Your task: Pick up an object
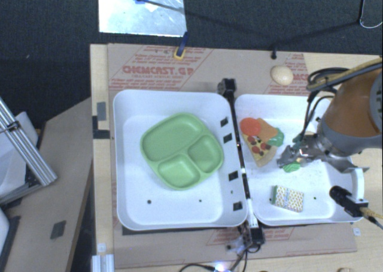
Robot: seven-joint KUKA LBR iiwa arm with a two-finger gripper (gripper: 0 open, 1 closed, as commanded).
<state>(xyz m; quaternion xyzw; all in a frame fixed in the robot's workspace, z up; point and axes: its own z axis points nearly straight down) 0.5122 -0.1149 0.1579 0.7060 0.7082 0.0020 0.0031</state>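
**Sam:** What is closest to us?

**Mia:** A little pad (289, 199) with tiny dots on it. It lies flat near the front wall of the right bin (269, 106).

**Sam:** What else is in that bin?

**Mia:** A toy pizza slice (258, 140), orange and red with a green bit on its side. It is near the wall between the bins. Just beside it, to the right, is a small green thing (292, 168).

**Sam:** Where is the gripper?

**Mia:** The gripper (289, 158) is right over the small green thing, touching it or almost touching it. I cannot tell if the gripper is spread or pressed together, or if it has the green thing. The big grey and orange arm (353, 115) comes in from the right.

**Sam:** Is anything in the way?

**Mia:** The pizza slice is very close on one side. The pad is a bit apart.

**Sam:** And the left bin?

**Mia:** The left bin (131, 145) has a green plate (182, 151) with three parts.

**Sam:** What is around the bins?

**Mia:** A black strip (236, 151) joins them. Brown cardboard (161, 68) with red letters lies under them on the counter (99, 85). A pale egg shape (281, 74) sits behind the right bin. The floor (48, 25) is dark, with a shiny sheet (143, 1) on it.
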